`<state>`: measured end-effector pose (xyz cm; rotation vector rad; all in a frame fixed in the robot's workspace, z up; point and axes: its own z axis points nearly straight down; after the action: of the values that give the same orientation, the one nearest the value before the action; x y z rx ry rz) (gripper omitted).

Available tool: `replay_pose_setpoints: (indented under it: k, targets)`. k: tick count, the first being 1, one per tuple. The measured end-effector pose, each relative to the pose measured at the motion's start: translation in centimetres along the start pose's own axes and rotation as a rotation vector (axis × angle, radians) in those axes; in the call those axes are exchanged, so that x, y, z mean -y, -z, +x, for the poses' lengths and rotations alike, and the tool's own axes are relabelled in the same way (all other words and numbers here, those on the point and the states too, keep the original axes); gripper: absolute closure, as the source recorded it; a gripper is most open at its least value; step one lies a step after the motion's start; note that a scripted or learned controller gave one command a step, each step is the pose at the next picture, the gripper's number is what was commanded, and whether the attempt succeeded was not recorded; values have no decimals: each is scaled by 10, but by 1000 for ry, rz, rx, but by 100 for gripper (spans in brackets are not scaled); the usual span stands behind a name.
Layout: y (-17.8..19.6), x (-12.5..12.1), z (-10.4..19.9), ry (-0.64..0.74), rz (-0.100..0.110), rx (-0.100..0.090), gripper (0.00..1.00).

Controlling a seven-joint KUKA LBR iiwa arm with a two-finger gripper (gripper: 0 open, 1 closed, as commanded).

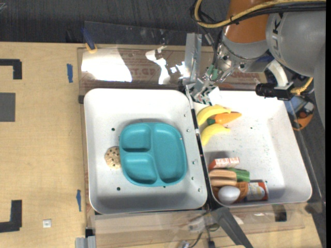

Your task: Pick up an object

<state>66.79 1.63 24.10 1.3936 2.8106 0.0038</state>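
Note:
My gripper (200,91) hangs over the far left corner of the right bin (274,138), close to the divider between the bins. Just in front of it lie two yellow bananas (211,128) with an orange carrot (227,117) resting across them. Nothing shows between the gripper's tips. At the right bin's near left corner a hot dog (227,176), a white egg (228,194), a red can (254,190) and a small red-and-white packet (225,162) are bunched together.
The left bin (98,118) holds a teal divided plate (153,153) and a cookie (113,156) beside the plate's left edge. A clear panel (134,61) stands behind the bins. The grey arm with its orange band (253,4) reaches in from the upper right.

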Motion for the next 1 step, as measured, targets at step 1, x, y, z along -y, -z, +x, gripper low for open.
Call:
replay_pose_setpoints:
  k: [1]
  targets:
    - [8,1,6,451,1,-3,100]
